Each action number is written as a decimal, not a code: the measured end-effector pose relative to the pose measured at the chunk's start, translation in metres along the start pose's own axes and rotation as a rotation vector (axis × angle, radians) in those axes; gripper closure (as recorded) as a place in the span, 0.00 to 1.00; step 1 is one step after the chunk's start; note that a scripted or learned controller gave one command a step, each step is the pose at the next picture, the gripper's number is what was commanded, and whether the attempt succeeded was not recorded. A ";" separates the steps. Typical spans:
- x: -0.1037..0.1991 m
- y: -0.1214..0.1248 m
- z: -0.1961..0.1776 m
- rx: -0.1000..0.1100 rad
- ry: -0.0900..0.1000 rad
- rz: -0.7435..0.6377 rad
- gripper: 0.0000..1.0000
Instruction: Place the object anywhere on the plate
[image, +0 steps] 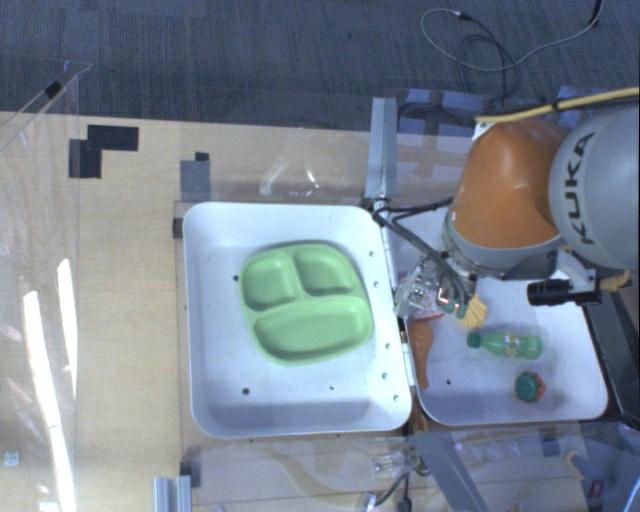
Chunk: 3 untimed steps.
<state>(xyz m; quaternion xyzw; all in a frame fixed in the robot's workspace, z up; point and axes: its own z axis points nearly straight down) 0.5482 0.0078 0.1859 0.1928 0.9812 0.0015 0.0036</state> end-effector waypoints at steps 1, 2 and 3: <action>-0.058 -0.035 -0.001 0.001 -0.002 0.102 1.00; -0.021 -0.137 -0.137 0.002 -0.010 -0.223 1.00; -0.053 -0.075 -0.052 0.001 -0.002 -0.066 1.00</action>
